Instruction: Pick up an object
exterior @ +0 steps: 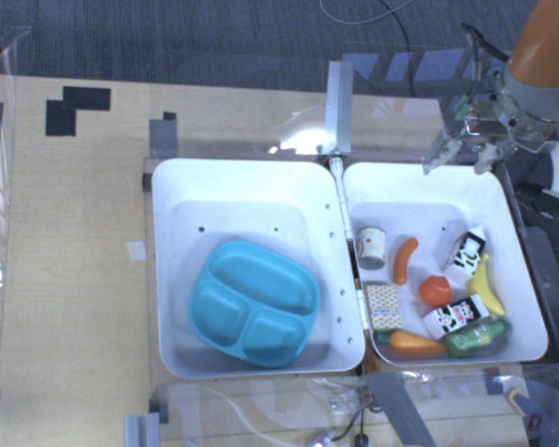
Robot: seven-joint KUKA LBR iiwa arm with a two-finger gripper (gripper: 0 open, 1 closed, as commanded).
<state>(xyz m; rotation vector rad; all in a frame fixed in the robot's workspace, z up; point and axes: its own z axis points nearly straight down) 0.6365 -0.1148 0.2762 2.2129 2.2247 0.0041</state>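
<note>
My gripper [459, 155] hangs over the far rim of the right bin [419, 189], its two fingers spread apart and open with nothing between them. Below it in that bin lie a small can [371, 246], an orange sausage [404, 260], a red tomato [435, 291], a banana [485, 285], two black-and-white cartons [465, 252] [455, 317], a carrot [415, 344], a green packet [477, 336] and a patterned square block [384, 305].
A blue divided plate [253, 303] lies in the left bin [182, 212]. A metal post [339, 110] stands behind the divider between the bins. A thin cable [373, 12] loops on the dark floor beyond the bench.
</note>
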